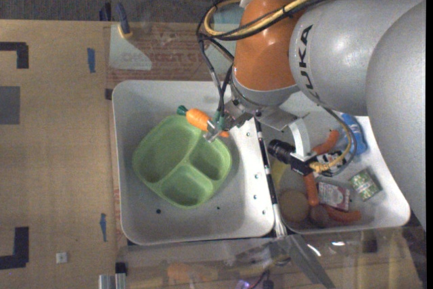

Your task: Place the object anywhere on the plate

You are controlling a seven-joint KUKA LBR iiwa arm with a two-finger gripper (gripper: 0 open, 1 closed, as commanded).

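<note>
Seemingly mid-delivery: gripper [215,126] pinched the carrot [197,118] at its inner end, hanging over the green plate's [162,166] far rim in the left bin [128,145], presumably ready to drop

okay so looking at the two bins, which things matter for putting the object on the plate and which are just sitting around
Part of the job:
toy carrot, at the plate's top edge by the gripper
green divided plate, in the left bin

Just lying about:
potato, sausages, small packets and other toy food in the right bin
</note>
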